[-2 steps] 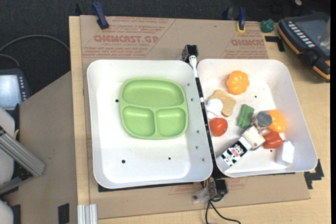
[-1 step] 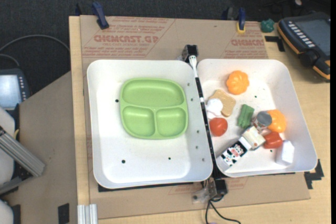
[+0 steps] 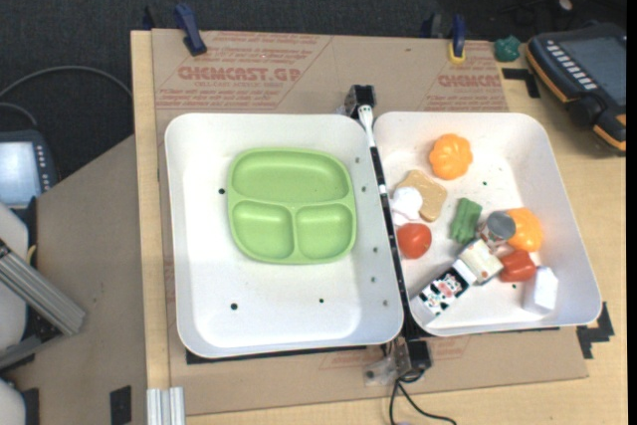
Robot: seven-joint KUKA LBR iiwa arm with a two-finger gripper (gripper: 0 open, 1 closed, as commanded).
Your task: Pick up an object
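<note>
1. Cardboard-brown bench (image 3: 299,65) carries two shallow white bins side by side, their inner rims touching along the centre line.
2. Left bin (image 3: 199,244) holds one item: a pale green divided tray (image 3: 292,204) with one long upper compartment and two smaller lower ones, lying flat near the bin's middle.
3. Right bin (image 3: 557,174) holds the loose objects available for picking, clustered in its centre and lower half.
4. Orange pumpkin-shaped toy (image 3: 450,155) sits apart from the cluster, toward the upper part of the right bin.
5. Tan bread-slice piece (image 3: 425,194) lies below it, touching a small white item (image 3: 405,204).
6. Red tomato (image 3: 413,239) rests near the left rim.
7. Green piece (image 3: 465,219) lies just beside an orange-yellow object (image 3: 527,228).
8. Black-and-white patterned block (image 3: 443,291) lies near the lower rim; a white block (image 3: 543,293) lies toward the lower right corner.
9. Claw: its state cannot be told.
</note>
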